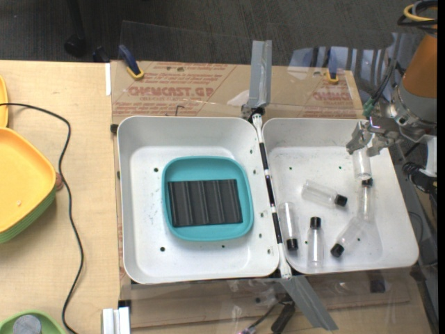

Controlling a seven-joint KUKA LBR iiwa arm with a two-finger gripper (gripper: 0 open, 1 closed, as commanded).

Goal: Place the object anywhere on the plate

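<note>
Left bin (139,186): teal plate (206,198) at centre, bare white floor all round it, open from above. Right bin (396,249): clear vials (324,195) scattered over the lower half; upper-left floor bare. Raised divider (266,179) between bins.

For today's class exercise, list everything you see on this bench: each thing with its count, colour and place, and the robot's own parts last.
Bins: two, white, side by side mid-bench.
Plate: one, teal with a dark ribbed centre, in the left bin.
Vials: about five, clear with black caps, in the right bin; one stands upright just under the gripper.
Cardboard sheet: one, brown with red print, behind the bins.
Dishes: stacked, yellow over green, at the left edge.
Cable: one, black, across the wooden bench.
Gripper: one, grey metal, over the right bin's far right corner.
Arm: one, grey with orange band, upper right.
</note>
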